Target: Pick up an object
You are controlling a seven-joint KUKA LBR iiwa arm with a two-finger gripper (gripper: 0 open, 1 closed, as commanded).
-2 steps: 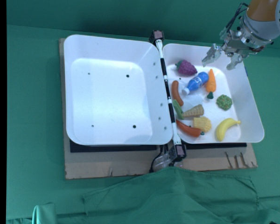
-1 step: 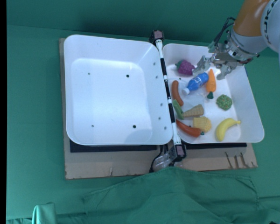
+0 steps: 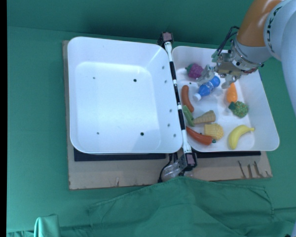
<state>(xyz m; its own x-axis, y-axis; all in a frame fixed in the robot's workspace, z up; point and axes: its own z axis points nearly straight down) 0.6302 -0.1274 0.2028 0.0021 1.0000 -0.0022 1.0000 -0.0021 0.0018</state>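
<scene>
I've got the gripper (image 3: pixel 218 76) low in the right bin (image 3: pixel 266 127), right over the blue bottle (image 3: pixel 207 89), beside the purple grapes (image 3: pixel 194 70). Can't tell if it's got hold of the bottle. Carrot (image 3: pixel 231 93) and broccoli (image 3: pixel 239 108) just right of it, banana (image 3: pixel 239 135) near the front. Left bin (image 3: pixel 89 48) alongside.

Yellow banana (image 3: pixel 240 135), blue bottle (image 3: pixel 207 89)

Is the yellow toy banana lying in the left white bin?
No, the yellow toy banana lies in the right white bin, near its front corner.
</scene>
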